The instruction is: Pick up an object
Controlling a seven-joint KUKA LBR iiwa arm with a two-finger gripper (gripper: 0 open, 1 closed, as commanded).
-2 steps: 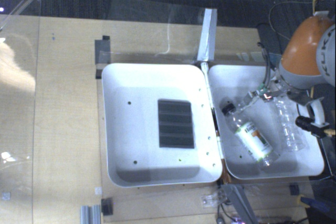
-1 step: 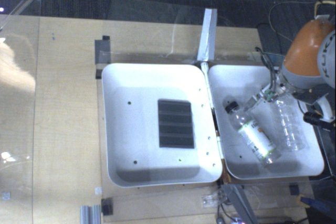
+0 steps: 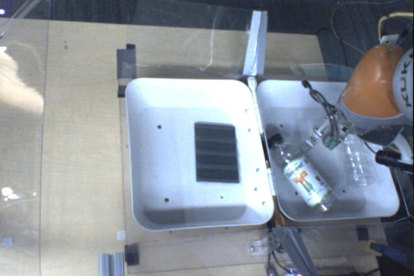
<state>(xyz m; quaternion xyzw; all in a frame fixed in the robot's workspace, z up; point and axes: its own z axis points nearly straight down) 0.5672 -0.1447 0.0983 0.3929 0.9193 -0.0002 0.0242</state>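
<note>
Arm over the right bin, going for a bottle.
The labelled bottle (image 3: pixel 304 181) lies just below-left of the jaws (image 3: pixel 328 134); I cannot tell how open they are. Come down straight across the bottle's middle.

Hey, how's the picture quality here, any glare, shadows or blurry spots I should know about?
In the camera view, bright glare washes out the clear sheet at the left; the left bin has soft shadow along its lower inside edge; the whole image is slightly soft, so the bottle label is unreadable and the clear cup barely stands out from the right bin; the gripper is small and indistinct.
</note>
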